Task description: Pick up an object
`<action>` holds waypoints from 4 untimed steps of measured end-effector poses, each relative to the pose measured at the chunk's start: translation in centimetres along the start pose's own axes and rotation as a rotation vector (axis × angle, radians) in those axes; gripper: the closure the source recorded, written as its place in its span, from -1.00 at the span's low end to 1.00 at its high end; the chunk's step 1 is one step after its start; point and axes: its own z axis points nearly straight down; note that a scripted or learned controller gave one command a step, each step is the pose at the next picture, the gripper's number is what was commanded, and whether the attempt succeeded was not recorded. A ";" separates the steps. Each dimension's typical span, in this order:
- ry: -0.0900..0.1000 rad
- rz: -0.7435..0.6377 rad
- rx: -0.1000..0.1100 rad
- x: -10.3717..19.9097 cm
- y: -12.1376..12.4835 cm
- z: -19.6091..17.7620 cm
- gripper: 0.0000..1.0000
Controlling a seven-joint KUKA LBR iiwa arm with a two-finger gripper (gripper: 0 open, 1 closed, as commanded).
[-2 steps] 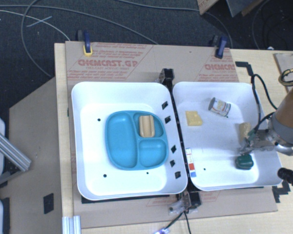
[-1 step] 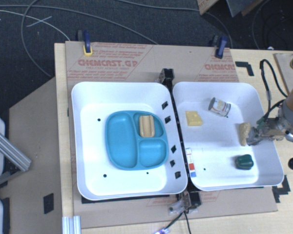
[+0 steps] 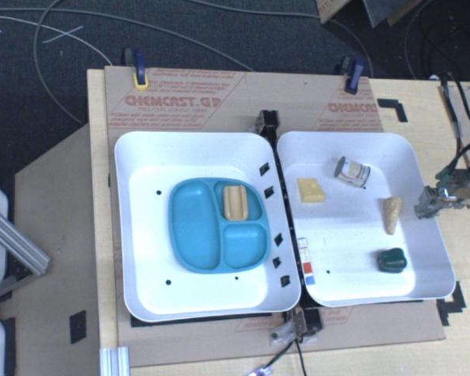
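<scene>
Seemingly the pick has not begun; the gripper [image 3: 437, 197] sits at the right bin's [image 3: 423, 280] edge, holding nothing I can see, near the cone [image 3: 392, 214]. Next it must travel in over a target, perhaps the cone, green lump [image 3: 391, 260], cube [image 3: 311, 190] or wrapper [image 3: 352, 171]; whether the tool is released or clenched I cannot tell, being small and partly cut off.

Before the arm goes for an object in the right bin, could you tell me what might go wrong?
The tan wedge lies close to the right bin wall, so a finger could strike the rim. The dark green object looks rounded and might slip. The gripper sits at the bin's right edge, so it has to cross that rim.
</scene>
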 end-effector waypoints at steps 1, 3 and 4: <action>0.002 0.000 0.004 0.0 0.1 -0.9 1.00; 0.005 -0.006 0.004 11.0 5.4 -0.9 1.00; 0.004 -0.004 0.005 16.1 7.4 0.2 1.00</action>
